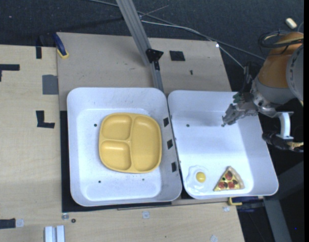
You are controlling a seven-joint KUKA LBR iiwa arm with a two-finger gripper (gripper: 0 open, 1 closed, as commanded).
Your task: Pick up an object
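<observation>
My gripper (229,116) hangs over the upper right part of the right bin (255,150), fingers pointing down and left; whether they are parted or closed I cannot tell, and nothing shows between them. Well apart from it, near the bin's lower edge, lie a fried egg (197,178), white with a yellow yolk, and just beside it a pizza slice (229,180), triangular, orange with red spots. The left bin (84,135) holds a yellow three-compartment plate (130,142). No readable writing appears.

Bench (119,59) with two bins (79,135)
</observation>
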